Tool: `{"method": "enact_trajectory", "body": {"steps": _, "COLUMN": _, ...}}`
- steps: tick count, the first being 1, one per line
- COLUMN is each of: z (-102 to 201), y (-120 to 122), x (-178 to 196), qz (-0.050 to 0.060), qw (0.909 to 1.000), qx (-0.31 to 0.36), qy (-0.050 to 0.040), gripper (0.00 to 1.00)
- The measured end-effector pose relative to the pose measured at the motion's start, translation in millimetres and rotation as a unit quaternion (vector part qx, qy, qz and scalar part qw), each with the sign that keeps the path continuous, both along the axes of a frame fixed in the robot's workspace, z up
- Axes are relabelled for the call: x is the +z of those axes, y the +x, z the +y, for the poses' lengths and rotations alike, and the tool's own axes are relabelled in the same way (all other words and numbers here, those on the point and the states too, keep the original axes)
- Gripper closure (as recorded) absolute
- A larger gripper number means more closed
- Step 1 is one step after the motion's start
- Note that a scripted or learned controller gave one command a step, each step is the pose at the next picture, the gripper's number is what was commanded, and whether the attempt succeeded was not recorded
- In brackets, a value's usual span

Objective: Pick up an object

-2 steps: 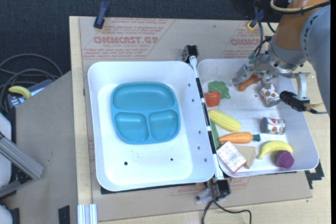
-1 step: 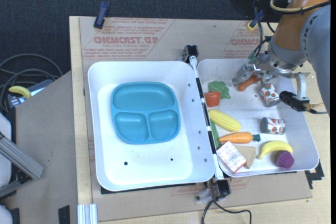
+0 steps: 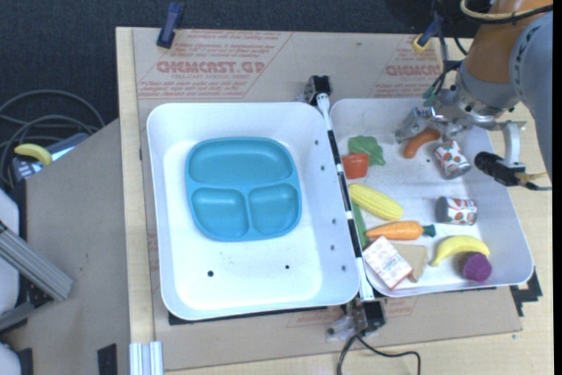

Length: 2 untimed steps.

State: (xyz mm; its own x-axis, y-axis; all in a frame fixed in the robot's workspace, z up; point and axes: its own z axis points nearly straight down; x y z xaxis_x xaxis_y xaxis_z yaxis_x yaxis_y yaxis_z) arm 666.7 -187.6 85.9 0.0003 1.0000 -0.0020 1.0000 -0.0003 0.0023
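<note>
The plywood worktop [image 3: 219, 66] carries two white bins. The fingers [image 3: 423, 126] sit directly over the small orange plastic sausage [image 3: 419, 143]; their state cannot be determined. Descend straight, centred across it.

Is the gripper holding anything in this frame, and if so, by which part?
It cannot be told. The gripper is low over the orange sausage-like toy at the back of the right bin, but no hold on it is clear.

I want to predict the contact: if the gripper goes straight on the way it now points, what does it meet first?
Most likely the orange sausage-like piece directly under the gripper, near the far wall of the right bin. Depth is unclear from one slanted view, so it may already be touching.
</note>
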Motion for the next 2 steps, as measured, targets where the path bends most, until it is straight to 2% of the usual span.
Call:
{"method": "enact_trajectory", "body": {"steps": 1, "z": 48, "y": 0, "x": -1, "qz": 0.002, "qw": 1.0000, "qx": 0.000, "qy": 0.0018, "gripper": 0.00}}
{"method": "enact_trajectory", "body": {"steps": 2, "z": 47, "y": 1, "x": 10, "qz": 0.001, "qw": 1.0000, "qx": 0.001, "qy": 0.0010, "gripper": 1.00}}
